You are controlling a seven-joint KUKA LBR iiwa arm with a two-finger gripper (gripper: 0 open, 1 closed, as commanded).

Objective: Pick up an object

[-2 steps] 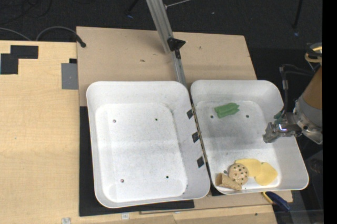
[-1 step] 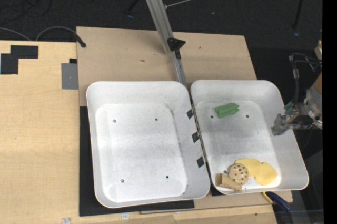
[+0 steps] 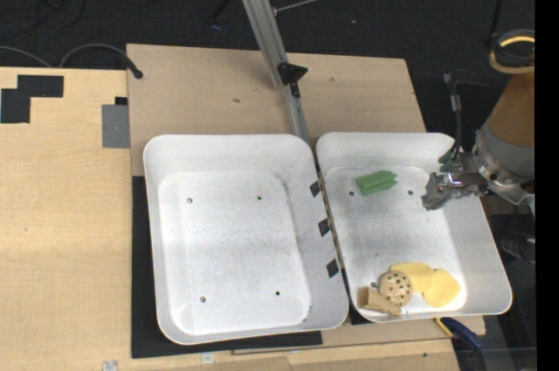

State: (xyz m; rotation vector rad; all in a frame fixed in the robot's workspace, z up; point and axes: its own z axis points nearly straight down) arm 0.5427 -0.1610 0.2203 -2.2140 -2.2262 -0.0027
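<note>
Objects for picking lie all in the right bin (image 3: 472, 225), and I go through them from the near edge to the far one. Nearest to me, at the front of this bin, is a small heap: a round brownish piece with dark dots (image 3: 396, 285), which looks like a toy cookie, a pale tan wedge (image 3: 377, 300) touching it on its low left, and two flat yellow pieces (image 3: 430, 283) overlapping beside it on the right. I judge that they are pushed together because the bin floor is smooth and shallow, so light things slide to the wall. They look thin and stiff, maybe plastic, and so flat that fingers would have little to catch. Farther back, alone on the bare floor, is a green block (image 3: 376, 182), soft in outline and matte, well apart from the heap; I think it is the easiest target because nothing crowds it. To its right, at about the same depth, the gripper (image 3: 434, 196) hangs over the far right part of the bin, near the wall, with dull metal fingers pointing down and to the left. I cannot tell whether the jaws are spread or pressed together, and I see nothing between them. The left bin (image 3: 166, 186) is white with fine dark speckles and rounded corners. Behind both bins a ribbed aluminium rail (image 3: 262, 20) rises at a slant from the brown board (image 3: 358, 90).
</note>
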